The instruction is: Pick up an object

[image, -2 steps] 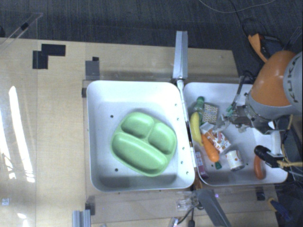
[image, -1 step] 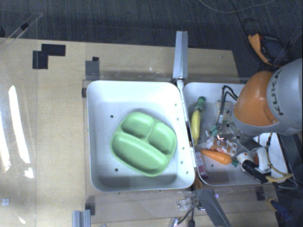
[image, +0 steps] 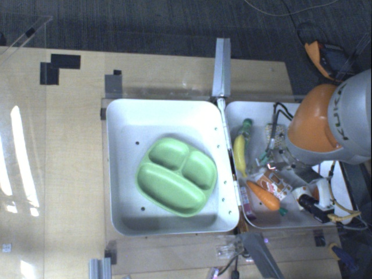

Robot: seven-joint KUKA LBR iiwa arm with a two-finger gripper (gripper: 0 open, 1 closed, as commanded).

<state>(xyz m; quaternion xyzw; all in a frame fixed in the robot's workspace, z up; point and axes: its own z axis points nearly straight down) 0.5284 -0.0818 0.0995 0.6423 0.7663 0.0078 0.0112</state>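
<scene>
1. The carrot [image: 263, 196] lies in the right bin [image: 256, 110], just below and left of the end effector [image: 278, 160], beside a small red-and-white packet [image: 273, 182].
2. A banana [image: 239, 154] lies along the bin's left wall, left of the end effector, with a green-capped bottle [image: 246, 127] above it.
3. The end effector is low inside the bin under the orange wrist band; whether it is wide or narrow I cannot tell, and nothing is visibly held.
4. Judged step: reaching down over the clutter, grasp not yet made.
5. Next move calls for settling over one item, probably the packet or carrot, and closing squarely.
6. Far left, the other bin [image: 116, 156] holds a green divided tray [image: 177, 175] on the worktop [image: 70, 173].
</scene>
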